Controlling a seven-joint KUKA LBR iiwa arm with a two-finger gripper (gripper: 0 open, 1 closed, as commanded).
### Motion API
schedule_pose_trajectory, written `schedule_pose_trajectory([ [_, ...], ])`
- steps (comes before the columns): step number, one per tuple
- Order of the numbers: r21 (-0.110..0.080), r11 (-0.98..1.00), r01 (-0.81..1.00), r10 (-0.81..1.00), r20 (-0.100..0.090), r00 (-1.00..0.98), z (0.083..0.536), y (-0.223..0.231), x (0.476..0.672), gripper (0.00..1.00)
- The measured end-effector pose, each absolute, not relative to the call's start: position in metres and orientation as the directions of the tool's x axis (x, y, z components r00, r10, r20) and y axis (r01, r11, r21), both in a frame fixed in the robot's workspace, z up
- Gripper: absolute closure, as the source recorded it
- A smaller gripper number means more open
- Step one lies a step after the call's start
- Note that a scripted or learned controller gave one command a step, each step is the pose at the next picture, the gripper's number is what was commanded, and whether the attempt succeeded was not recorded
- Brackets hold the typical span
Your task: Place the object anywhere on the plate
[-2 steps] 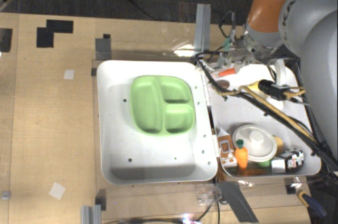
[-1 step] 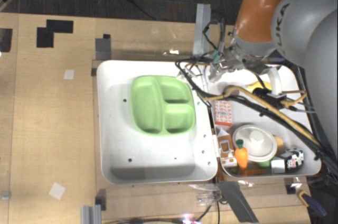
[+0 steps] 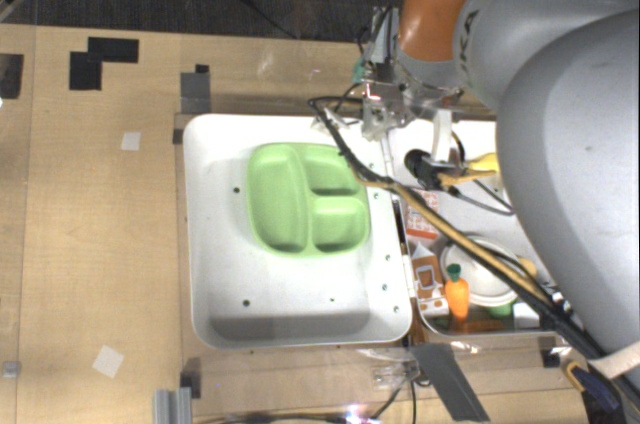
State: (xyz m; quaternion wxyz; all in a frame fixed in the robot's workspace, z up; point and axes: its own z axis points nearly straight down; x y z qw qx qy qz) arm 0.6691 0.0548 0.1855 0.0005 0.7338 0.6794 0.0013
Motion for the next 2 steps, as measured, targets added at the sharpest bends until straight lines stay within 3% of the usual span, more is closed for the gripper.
schedule_pose_trajectory([
  [1, 0.005, 0.137, 0.991, 0.991, 0.001, -0.137, 0.1864, 0.1036, 0.6693, 1.0],
  [2, 0.005, 0.137, 0.991, 0.991, 0.0, -0.137, 0.1864, 0.1028, 0.6693, 0.0],
])
